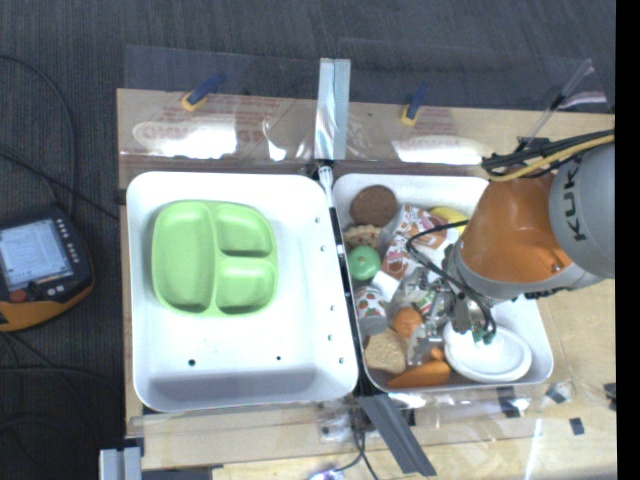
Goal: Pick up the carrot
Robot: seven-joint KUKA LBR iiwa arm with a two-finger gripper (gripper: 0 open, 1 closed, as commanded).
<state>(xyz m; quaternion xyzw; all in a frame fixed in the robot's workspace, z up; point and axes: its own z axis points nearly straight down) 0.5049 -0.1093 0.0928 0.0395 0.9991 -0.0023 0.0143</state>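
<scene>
The carrot (420, 375) is an orange, elongated piece lying along the front wall of the right bin (545, 353). It sits between a brown bread piece (383, 352) and a white bowl (490, 356). My gripper (432, 320) reaches down into the clutter at the middle of that bin, just behind the carrot. A smaller orange item (406, 321) lies right beside the gripper on its left. The grey and orange wrist (510, 243) hides the bin's right side.
The right bin is crowded with a brown round cookie (374, 204), a green apple (362, 262), a yellow banana (447, 214) and a printed packet (415, 236). The left bin (240, 368) holds a green divided plate (213, 256). A handheld pendant (38, 260) lies off the bench at left.
</scene>
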